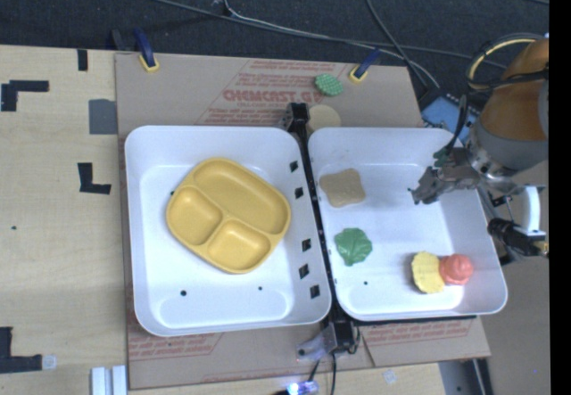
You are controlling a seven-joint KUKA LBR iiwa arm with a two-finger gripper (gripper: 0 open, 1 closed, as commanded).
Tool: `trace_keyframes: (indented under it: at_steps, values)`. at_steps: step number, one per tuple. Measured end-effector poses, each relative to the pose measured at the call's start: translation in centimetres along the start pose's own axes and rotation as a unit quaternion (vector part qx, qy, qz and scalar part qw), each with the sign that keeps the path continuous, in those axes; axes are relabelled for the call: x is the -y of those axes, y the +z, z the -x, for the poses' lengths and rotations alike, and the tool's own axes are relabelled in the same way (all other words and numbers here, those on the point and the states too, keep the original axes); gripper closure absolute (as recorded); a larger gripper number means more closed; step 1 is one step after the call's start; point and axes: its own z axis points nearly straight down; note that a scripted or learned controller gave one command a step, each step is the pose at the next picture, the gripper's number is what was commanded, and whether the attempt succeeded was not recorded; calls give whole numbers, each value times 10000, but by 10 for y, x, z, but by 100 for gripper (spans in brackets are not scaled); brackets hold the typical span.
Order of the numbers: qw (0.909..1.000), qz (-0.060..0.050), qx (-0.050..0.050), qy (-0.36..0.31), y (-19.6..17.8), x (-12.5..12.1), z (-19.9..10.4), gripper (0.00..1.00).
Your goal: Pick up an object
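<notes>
The right bin [393,145] holds a tan flat piece [343,187] near its left wall, a green leafy piece [353,245] below it, and a yellow piece [426,273] touching a pink-red piece [457,269] near the front right corner. My gripper [426,188] hangs over the right part of this bin, right of the tan piece and above the yellow and pink pieces. Nothing shows between its dark fingertips. The arm comes in from the right, with the orange band at the frame's edge.
The left bin [147,206] holds a yellow divided tray [227,214]. A small green object [328,84] lies on the cardboard behind the bins. Cables run across the dark floor at the back. Blue-and-yellow clamps [144,53] hold the cardboard's rear edge.
</notes>
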Motion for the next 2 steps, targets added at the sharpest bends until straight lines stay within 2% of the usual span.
trace_keyframes:
  at_steps: [1,2]
  values:
    - [10000,-6,0,3,-35,-1,-1,100]
    - [10000,-10,-6,-20,-48,-16,-52,100]
